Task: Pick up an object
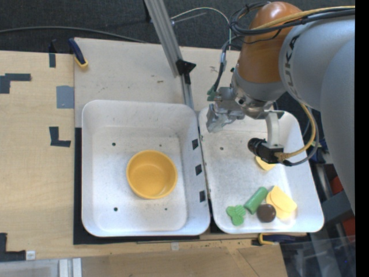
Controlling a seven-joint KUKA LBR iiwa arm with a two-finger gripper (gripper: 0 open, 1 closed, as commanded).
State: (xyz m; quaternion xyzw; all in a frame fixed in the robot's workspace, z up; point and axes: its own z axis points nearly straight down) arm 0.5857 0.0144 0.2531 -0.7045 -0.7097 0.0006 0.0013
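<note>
My gripper [217,120] hangs over the far left corner of the right bin [230,160], close to the wall shared by the two bins. Nothing shows beneath it or in it. At that bin's near edge lie a green cylinder [255,200], a small green leafy piece [235,214], a brown ball [266,213] and a yellow block [282,201], all bunched together. Another yellow piece [264,164] lies mid-right, partly hidden by a black fitting on the arm. A yellow bowl [151,173] stands upright in the middle of the left bin [92,126].
A slanted metal pole [167,33] comes down to the bench just behind the bins' shared wall. A blue and yellow clamp [78,53] sits at the bench's far left corner. Cables loop around the arm's orange band [268,22].
</note>
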